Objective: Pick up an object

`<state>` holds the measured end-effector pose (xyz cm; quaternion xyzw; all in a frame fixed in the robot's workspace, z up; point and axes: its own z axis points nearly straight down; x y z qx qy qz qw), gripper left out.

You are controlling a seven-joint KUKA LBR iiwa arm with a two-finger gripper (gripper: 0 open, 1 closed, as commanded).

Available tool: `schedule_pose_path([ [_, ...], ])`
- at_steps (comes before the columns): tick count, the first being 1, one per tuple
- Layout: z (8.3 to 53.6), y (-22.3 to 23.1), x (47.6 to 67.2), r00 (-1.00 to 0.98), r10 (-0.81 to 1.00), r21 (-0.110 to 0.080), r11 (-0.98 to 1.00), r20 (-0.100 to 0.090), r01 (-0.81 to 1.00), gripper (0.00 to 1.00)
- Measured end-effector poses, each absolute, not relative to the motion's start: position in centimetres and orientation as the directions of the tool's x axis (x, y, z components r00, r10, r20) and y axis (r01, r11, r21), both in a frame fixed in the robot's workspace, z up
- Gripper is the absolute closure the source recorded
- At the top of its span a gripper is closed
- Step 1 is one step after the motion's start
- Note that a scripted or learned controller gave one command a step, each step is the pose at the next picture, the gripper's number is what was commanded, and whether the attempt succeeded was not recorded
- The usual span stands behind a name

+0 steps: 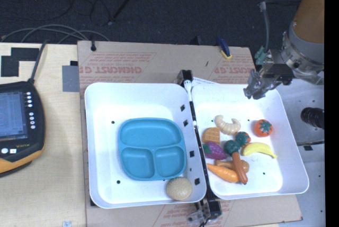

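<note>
Overhead, the gripper (pixel 254 91) hangs above the right bin (pixel 291 168)'s far rim, holding nothing; its opening I cannot tell. Below, carrot (pixel 222 172), banana (pixel 259 150), tomato (pixel 262 127) and other toy food crowd together, so a descent could nudge neighbours or close on nothing.

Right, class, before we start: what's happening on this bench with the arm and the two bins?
A robot arm reaches in from the right, its gripper poised over the far edge of the right bin, with nothing seen between its fingers. That bin holds toy food: a tomato, a banana, a carrot and more. The left bin holds a blue divided tray and a beige ball. Nothing has been picked up yet.
</note>
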<state>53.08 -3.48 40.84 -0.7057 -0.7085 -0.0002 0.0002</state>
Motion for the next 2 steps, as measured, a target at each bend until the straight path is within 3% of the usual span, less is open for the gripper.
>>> schedule_pose_path([
  [1,44.3,0.8,52.0,-0.004,1.000,0.001,0.004,0.001,1.000,1.00],
  [2,39.2,6.1,49.4,-0.005,1.000,-0.009,0.005,0.000,1.000,1.00],
])
